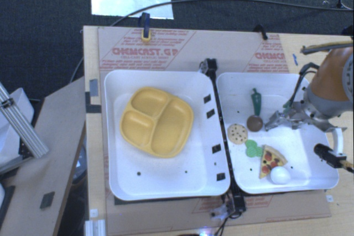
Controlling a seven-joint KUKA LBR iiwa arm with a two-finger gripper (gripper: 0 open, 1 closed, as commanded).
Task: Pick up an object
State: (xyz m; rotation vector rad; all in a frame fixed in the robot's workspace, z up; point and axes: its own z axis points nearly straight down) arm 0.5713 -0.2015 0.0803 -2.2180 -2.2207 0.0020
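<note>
Even overhead light lit the scene brightly, the white bins [166,185] nearly washed out with only faint shadows, while the picture stayed slightly soft and grainy throughout.

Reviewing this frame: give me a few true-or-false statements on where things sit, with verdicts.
1. The yellow divided plate lies in the left bin. True.
2. The pizza slice lies in the left bin. False: it lies in the right bin, beside the white egg.
3. The green pepper is between the fingers. False: it lies apart from the gripper.
4. The cookie lies near the divider between the bins. True.
</note>
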